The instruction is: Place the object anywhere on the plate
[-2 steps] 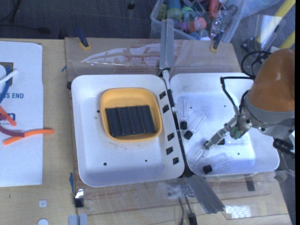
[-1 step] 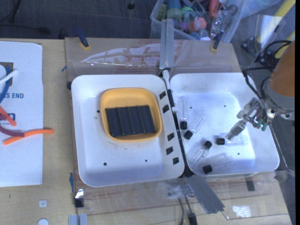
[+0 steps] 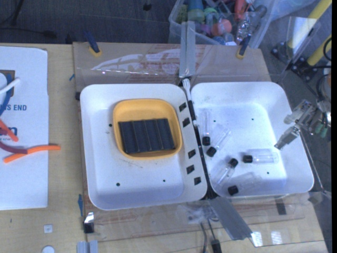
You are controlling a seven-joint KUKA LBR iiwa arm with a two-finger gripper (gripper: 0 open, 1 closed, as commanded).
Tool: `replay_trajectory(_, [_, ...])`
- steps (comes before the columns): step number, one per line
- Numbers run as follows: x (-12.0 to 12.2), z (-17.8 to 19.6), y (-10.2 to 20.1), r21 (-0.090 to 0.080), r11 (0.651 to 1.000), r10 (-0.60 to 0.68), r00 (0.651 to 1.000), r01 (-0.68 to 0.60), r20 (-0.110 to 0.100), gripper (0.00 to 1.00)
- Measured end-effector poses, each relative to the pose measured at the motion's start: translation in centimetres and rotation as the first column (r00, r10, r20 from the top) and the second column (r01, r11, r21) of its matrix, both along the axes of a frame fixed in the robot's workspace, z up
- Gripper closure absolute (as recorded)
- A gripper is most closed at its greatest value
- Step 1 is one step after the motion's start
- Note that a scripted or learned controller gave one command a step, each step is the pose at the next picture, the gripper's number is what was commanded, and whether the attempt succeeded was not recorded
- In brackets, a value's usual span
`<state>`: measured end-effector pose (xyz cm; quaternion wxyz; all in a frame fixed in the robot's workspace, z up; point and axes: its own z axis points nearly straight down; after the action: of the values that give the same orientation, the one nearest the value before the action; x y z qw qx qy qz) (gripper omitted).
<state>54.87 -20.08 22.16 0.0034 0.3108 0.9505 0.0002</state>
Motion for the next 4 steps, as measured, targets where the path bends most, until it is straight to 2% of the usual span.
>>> replay_trajectory(1, [3.5, 3.7, -2.3, -0.003, 0.946, 0.326, 0.946, -0.326, 0.002, 0.00])
replay_trajectory(2, [8.5, 3.9, -2.1, -0.005, 0.763, 0.647, 0.763, -0.647, 0.002, 0.00])
replay_trajectory(3, [12.0, 2.3, -1.8, -0.007, 0.469, 0.883, 0.469, -0.883, 0.000, 0.00])
replay_trajectory(4, [12.0, 3.1, -2.1, -0.009, 0.141, 0.990, 0.141, -0.990, -0.002, 0.00])
